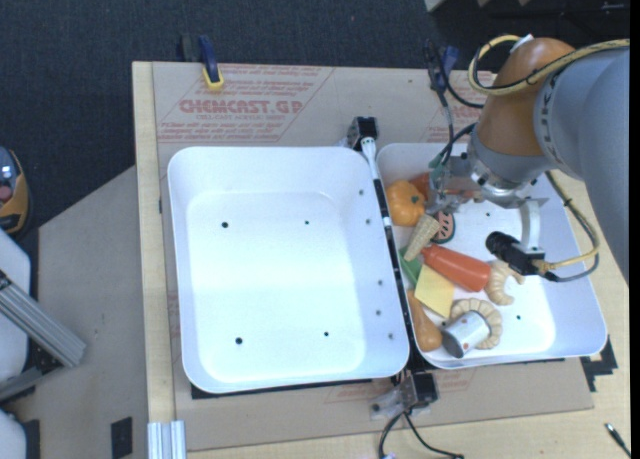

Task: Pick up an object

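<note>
The right bin (570, 297) holds a pile of toy food. An orange fruit (404, 203) lies at its left wall, with a tan cone (424, 235) and a green piece (410, 253) just below. Further down are a red pepper (458, 267), a yellow block (435, 293), a tan curled pastry (501, 287), a silver cup (461, 333) and an orange carrot (426, 331). My gripper (441, 203) reaches down into the bin's upper left, right beside the orange fruit and above the cone. The wrist hides what lies under it.
The left bin (200, 187) sits beside the right one, the two sharing a black-clipped middle rim (385, 237). A small black object (500, 244) and cables hang off the arm over the right bin. Brown board surrounds both bins.
</note>
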Robot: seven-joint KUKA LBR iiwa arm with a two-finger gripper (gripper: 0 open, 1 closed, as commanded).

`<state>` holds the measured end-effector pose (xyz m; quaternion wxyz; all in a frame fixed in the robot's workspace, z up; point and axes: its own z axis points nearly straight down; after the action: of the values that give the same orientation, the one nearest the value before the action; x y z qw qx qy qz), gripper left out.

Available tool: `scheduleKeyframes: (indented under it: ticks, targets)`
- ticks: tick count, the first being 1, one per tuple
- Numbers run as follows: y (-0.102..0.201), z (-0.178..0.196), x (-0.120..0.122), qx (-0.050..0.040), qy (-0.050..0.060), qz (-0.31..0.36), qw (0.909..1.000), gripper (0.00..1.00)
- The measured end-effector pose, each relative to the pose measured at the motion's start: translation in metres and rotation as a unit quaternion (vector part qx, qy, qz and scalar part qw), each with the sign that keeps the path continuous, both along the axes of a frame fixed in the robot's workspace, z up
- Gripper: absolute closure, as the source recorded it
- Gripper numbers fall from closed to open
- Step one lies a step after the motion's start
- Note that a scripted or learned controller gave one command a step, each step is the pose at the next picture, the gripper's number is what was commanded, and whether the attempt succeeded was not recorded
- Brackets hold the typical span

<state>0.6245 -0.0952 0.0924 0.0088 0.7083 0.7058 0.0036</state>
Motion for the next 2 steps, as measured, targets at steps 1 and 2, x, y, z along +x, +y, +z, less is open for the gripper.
scheduleKeyframes:
  ticks: [1,2]
  targets:
    - [-0.056,-0.005,0.025,0.0038,0.009,0.002,0.9999,0.00]
    - [-0.002,-0.007,0.043,0.0030,0.007,0.004,1.0000,0.00]
